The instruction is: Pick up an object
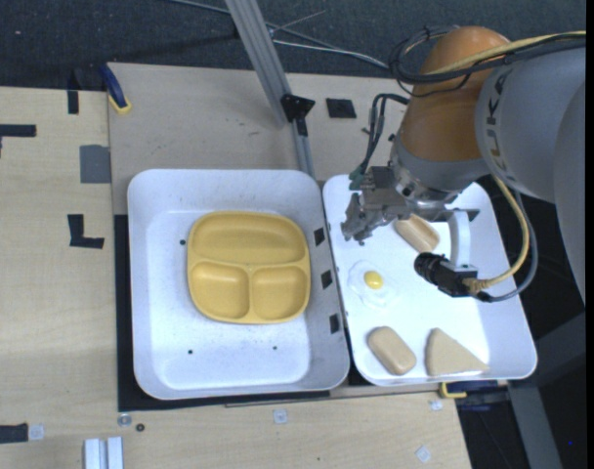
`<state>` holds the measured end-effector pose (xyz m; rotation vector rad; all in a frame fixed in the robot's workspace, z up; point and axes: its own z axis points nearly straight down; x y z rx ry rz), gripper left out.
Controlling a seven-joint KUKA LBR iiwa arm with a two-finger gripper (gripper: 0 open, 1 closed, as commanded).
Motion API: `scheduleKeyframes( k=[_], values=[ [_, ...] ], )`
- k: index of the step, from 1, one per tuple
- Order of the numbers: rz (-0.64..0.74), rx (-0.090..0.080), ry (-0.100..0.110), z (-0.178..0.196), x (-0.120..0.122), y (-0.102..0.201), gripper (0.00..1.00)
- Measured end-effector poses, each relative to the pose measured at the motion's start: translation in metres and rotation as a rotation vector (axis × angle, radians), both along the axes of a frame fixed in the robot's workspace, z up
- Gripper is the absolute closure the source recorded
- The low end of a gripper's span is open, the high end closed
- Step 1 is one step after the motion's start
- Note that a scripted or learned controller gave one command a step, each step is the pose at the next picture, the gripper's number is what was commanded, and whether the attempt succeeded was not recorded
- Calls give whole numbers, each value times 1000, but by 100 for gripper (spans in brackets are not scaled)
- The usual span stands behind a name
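Your end effector [360, 225] hangs low over the right bin [502, 345], near its left wall; you cannot tell how it is set. That bin holds a fried egg [373, 281], a tan bread roll [391, 349], a pale wedge [455, 354] and another tan piece [416, 233] beside the wrist. The left bin [160, 291] holds a yellow divided tray [248, 266].

Tan bench [43, 291] with black tape marks, two shallow white bins side by side on it, left bin [150, 262], right bin [507, 345], metal post [268, 57] at far edge
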<state>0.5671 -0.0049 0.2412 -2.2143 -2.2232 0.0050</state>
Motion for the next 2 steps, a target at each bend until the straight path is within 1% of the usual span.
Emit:
scheduleKeyframes(
  k=[1,2],
  values=[
    [0,0,1,-6,-38,48,100],
    [0,0,0,-10,-67,86,100]
  ],
)
